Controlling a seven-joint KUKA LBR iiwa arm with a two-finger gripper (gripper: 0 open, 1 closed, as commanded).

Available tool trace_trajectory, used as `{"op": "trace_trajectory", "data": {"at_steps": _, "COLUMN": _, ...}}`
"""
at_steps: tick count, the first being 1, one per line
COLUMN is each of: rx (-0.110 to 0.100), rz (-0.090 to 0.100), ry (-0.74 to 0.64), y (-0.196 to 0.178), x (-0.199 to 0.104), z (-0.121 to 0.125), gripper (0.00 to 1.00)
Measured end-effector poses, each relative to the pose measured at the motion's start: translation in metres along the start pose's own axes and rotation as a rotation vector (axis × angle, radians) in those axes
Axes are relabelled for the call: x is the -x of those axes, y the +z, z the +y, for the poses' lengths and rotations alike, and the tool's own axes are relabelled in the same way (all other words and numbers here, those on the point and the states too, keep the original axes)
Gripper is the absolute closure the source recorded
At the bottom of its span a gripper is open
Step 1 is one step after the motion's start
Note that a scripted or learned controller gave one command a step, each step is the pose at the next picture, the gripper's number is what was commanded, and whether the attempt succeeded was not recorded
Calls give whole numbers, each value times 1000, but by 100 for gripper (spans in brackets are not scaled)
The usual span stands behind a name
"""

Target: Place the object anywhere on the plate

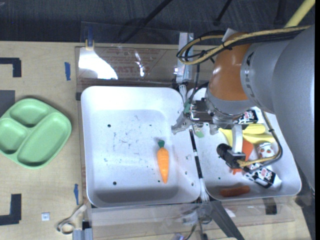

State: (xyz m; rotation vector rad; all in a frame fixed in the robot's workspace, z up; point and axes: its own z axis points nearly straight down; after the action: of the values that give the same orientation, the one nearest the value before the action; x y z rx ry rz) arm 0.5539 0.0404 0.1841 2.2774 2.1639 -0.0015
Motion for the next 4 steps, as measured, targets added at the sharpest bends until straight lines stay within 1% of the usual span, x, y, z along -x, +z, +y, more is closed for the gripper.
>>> {"op": "trace_trajectory", "data": {"at_steps": 1, "rx": 0, "rz": -1, "ry": -4, "y": -10, "x": -2, "z": 0, "gripper": 100}}
{"op": "trace_trajectory", "data": {"at_steps": 2, "rx": 0, "rz": 0, "ry": 86, "y": -63, "x": 55, "z": 12, "gripper": 100}}
{"op": "trace_trajectory", "data": {"at_steps": 3, "rx": -1, "rz": 1, "ry": 1, "y": 0, "x": -49, "z": 42, "gripper": 100}}
{"op": "trace_trajectory", "data": {"at_steps": 4, "rx": 0, "rz": 0, "ry": 144, "y": 17, "x": -134, "z": 65, "gripper": 100}}
